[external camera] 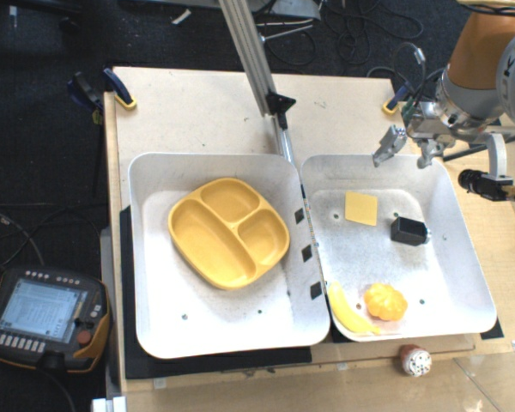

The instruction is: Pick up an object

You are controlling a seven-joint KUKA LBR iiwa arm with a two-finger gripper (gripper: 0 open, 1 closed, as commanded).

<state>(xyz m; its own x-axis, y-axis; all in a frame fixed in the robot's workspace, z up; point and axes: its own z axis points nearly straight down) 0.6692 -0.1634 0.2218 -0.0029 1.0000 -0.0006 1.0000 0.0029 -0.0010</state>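
In the right bin [463, 256], a yellow square block [361, 209] lies flat near the far wall, a small black block [408, 230] just right of it. Nearer the bin's front edge sit an orange lump [385, 302] and a banana [347, 312]. The gripper [406, 148] hangs above the bin's far rim, jaws spread and grasping nothing; a yellow divided plate [229, 232] fills the left bin [154, 316].

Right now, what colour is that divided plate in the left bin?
Yellow; the divided plate shows best in the camera view.

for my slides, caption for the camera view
Open gripper above right bin holding yellow square, black block.
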